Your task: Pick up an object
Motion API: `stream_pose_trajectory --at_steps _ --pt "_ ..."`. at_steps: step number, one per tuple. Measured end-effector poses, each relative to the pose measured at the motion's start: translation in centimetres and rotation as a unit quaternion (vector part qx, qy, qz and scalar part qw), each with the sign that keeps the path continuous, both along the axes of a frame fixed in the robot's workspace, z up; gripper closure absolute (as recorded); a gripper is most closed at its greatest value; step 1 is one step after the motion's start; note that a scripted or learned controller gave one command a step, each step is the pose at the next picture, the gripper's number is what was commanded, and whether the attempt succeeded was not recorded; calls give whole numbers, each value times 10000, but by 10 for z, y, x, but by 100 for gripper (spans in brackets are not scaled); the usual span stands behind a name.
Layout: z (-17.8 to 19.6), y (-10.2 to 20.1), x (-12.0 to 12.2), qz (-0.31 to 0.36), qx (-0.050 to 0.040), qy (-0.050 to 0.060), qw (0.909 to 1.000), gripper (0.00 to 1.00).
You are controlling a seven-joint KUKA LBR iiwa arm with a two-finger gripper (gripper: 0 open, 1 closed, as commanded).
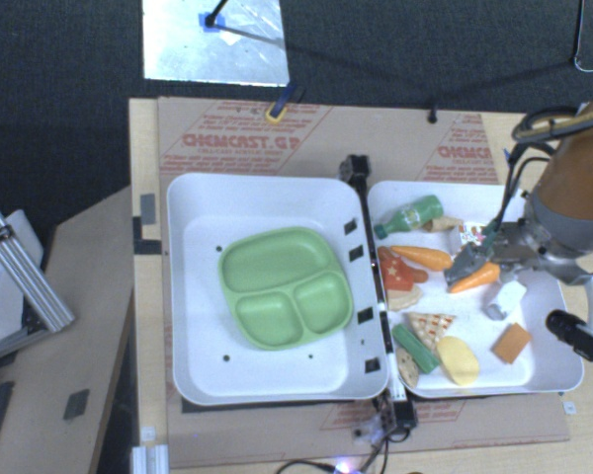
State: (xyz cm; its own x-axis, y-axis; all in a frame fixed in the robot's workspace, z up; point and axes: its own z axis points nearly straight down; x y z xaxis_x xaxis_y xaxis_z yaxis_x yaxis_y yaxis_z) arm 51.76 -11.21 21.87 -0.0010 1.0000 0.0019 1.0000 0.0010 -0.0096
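a robotics lab: two white bins (267,191) sit side by side on printed cardboard sheeting (242,138) over a plain bench, aluminium framing (15,265) stands at the left, a metal plate (214,28) lies on dark carpet, and toy food (a plastic carrot (422,257) among it) fills one bin.

One fixed camera looks down at a slant on the counter (148,265) from above, at middling range. Both white bins fit within its view: the left bin (193,265) near centre, the right bin (544,363) toward 3 o'clock, where the arm (578,191) enters. Dark floor (59,77) spans 9 to 12 o'clock.
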Motion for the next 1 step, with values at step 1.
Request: stream_pose_trajectory --at_steps 1 --pt "5 0 2 12 -8 -54 10000 0"
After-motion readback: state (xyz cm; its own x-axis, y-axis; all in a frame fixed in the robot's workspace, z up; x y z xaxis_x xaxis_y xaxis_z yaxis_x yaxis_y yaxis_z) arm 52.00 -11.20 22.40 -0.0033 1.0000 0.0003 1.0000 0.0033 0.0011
